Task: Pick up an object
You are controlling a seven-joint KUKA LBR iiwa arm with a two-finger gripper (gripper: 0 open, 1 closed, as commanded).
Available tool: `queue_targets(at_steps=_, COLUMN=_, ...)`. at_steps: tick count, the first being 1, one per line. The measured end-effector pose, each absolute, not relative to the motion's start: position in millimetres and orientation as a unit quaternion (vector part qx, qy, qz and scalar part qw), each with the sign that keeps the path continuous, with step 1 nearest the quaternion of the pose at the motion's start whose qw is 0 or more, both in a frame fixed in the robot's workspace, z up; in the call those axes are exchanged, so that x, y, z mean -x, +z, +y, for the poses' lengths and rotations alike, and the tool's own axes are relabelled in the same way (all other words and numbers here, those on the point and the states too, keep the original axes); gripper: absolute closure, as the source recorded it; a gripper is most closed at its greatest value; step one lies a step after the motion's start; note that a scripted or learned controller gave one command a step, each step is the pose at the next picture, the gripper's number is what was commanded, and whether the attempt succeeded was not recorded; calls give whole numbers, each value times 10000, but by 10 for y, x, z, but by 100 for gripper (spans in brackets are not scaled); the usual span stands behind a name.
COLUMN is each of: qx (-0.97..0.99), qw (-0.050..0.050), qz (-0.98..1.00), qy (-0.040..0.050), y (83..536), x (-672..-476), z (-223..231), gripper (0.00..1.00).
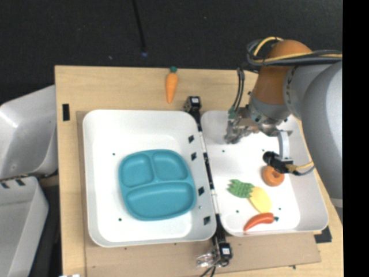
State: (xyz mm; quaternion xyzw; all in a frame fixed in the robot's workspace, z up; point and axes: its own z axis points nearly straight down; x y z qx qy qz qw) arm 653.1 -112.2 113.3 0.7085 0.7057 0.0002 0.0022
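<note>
1. While the gripper (235, 133) hovered low over the far-left corner of the right bin (305, 215), nothing showed between its fingers, so the pick looked not yet made.
2. Whether it was released or clenched could not be told; its tip was small and blurred.
3. Candidate objects lay apart from it, toward the near side: an orange round piece (274, 176) nearest, to its right; a pineapple toy (252, 194) further; a red chilli (259, 220) furthest.
4. Reaching, closing and lifting seemingly remained.
5. Left of the gripper, a blue plate (157, 184) sat in the other bin.
</note>
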Motion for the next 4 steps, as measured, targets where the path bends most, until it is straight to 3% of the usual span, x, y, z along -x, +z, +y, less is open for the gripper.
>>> queue_targets(at_steps=2, qx=-7064, qw=26, qz=7078, qy=18, y=2142, x=-6481, z=-1173, gripper=100)
queue_targets(at_steps=4, qx=-7048, qw=-5, qz=7094, qy=2, y=2174, x=-6243, z=-78, gripper=100)
